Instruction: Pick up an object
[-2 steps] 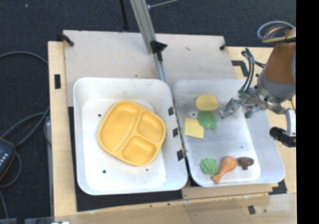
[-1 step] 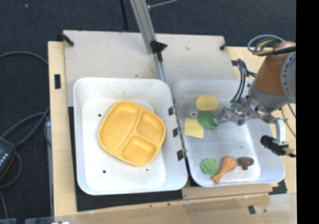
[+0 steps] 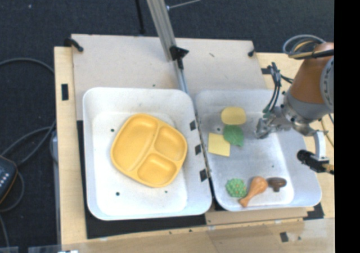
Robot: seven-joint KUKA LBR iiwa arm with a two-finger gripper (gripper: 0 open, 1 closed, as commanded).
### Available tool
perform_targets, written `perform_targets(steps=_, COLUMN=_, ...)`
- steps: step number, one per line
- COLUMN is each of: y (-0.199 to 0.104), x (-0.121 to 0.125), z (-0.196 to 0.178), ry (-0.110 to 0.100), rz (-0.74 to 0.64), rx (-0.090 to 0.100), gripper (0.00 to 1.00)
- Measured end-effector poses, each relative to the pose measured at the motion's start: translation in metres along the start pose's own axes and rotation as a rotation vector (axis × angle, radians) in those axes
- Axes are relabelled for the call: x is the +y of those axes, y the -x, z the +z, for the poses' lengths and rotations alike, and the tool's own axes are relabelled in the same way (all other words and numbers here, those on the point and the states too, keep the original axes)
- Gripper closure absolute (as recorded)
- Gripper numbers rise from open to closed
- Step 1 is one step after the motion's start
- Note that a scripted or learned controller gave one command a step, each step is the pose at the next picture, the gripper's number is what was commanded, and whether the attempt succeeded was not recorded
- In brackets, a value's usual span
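1. Toy drumstick (image 3: 253,189) lies at right bin (image 3: 292,190) front, betw. broccoli (image 3: 235,187) & mushroom (image 3: 276,183).
2. Prob. light, stiff plastic; grab narrow shank.
3. Gripper (image 3: 264,128) low nr lettuce (image 3: 233,135); can't tell state.

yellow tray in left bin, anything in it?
Empty. All three compartments of the yellow tray show bare yellow; the food pieces lie in the right bin.

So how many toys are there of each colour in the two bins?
Yellow: 3, the divided plate, the round piece, the square piece
Green: 2, the leafy piece, the broccoli
Tan: 1, the drumstick
Brown: 1, the mushroom
Total: 7
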State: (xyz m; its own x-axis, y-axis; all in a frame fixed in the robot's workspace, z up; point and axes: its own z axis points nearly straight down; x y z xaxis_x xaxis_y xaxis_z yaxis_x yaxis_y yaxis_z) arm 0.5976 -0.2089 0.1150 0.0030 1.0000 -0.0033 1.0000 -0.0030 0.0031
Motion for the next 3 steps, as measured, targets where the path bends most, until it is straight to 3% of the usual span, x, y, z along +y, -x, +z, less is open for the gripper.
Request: perform_targets(steps=3, y=0.0, x=0.021, z=-0.166, ry=0.004, rz=-0.007, rx=0.0, gripper=1.0)
